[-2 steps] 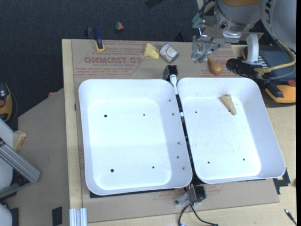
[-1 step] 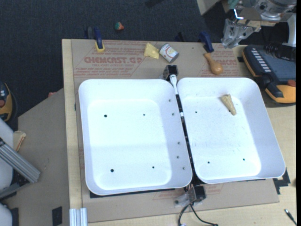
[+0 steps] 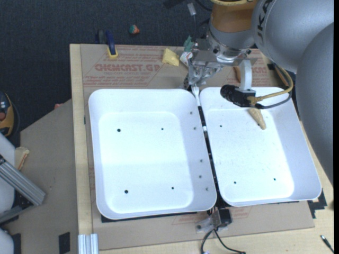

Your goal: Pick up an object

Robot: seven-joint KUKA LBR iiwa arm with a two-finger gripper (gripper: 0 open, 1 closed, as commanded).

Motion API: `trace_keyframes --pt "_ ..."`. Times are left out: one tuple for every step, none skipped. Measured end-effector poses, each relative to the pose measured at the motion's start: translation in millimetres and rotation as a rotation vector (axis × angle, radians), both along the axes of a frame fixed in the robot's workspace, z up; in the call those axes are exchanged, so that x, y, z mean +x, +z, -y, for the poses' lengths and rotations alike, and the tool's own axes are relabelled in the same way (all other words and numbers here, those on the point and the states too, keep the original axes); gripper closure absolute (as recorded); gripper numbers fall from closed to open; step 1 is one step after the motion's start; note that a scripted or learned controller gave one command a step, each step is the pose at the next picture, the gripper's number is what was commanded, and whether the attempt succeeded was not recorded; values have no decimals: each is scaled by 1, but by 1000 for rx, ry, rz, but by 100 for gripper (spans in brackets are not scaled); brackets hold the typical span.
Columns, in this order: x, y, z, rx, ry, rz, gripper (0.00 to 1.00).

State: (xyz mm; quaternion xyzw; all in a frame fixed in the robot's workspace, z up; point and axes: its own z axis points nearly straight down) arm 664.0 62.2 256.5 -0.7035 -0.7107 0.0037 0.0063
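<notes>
Though the gripper [image 3: 195,85] hangs low over the far rim where the two bins meet, I see nothing held in it, and I cannot tell whether it is apart or together. The pick looks not yet done. The one likely object, a tan stick [image 3: 258,118], lies in the far part of the right bin [image 3: 265,179], apart from the gripper. Both bins sit on a table [image 3: 132,67] topped with printed brown board, with dark carpet [image 3: 63,15] beyond.
</notes>
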Motion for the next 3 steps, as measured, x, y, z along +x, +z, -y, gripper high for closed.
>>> trace_keyframes --pt "4 160 -14 -1 -6 35 100" --pt "-32 106 -49 -3 -6 6 100" --pt "-73 118 76 -8 -24 11 100"
